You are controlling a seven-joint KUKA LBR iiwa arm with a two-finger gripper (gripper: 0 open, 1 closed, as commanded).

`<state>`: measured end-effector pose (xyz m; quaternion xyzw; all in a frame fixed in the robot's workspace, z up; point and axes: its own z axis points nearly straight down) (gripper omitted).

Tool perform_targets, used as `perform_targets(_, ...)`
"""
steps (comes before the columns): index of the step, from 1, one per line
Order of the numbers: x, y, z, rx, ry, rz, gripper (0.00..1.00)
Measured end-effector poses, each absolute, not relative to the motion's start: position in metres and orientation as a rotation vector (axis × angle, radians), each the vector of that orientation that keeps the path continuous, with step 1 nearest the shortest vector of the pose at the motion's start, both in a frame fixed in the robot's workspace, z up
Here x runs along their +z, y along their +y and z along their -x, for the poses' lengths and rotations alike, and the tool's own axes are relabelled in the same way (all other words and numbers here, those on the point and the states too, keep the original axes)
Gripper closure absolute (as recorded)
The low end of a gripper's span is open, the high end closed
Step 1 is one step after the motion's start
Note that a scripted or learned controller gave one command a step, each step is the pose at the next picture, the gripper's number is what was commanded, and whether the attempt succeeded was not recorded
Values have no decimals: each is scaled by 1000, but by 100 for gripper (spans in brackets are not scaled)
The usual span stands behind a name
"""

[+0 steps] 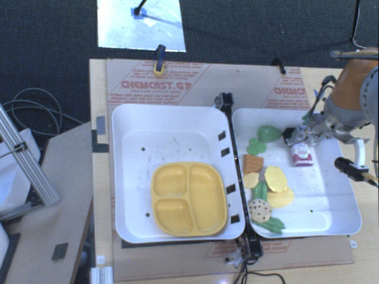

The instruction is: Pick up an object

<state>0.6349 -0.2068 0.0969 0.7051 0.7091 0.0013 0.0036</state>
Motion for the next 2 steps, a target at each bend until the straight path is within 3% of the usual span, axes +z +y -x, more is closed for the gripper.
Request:
perform_targets(1,128,-177,-529,-2,2224,-2227,100)
perform_targets(2,188,-65,-595,14,2235,-2199,100)
